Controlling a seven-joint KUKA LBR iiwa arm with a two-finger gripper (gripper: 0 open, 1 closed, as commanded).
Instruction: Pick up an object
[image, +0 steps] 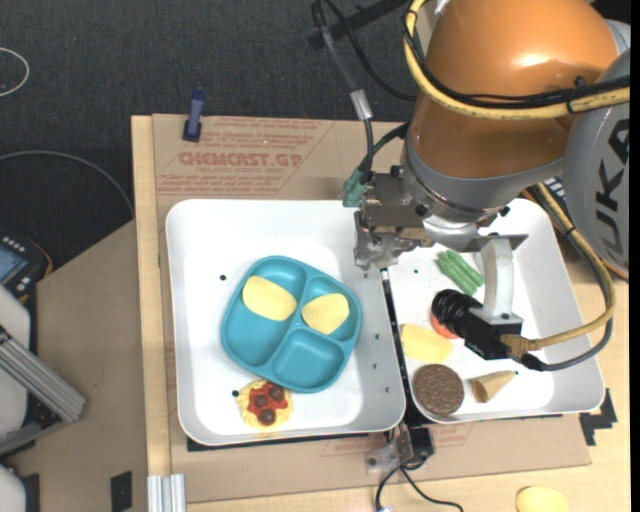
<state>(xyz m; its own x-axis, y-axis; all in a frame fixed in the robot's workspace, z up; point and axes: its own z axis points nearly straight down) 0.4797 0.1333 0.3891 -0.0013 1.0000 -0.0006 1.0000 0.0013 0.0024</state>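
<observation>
Candidate objects, right bin (560, 400): green piece (460, 270) at 10 o'clock, yellow piece (425, 344) at 8, brown disc (438, 389) at 7, cone (492, 384) at 6 (disc and yellow piece touching or nearly).

Left bin (190, 300): blue divided plate (290, 350) at centre, yellow item (269, 297) and second yellow item (326, 312) in its two upper compartments; small pizza toy (263, 402) at 6, just off plate rim.

End effector (372, 258) over seam between bins, toward 12 o'clock end; grip state: cannot tell, nothing visibly held.

Desk (250, 175) beneath both bins.
</observation>
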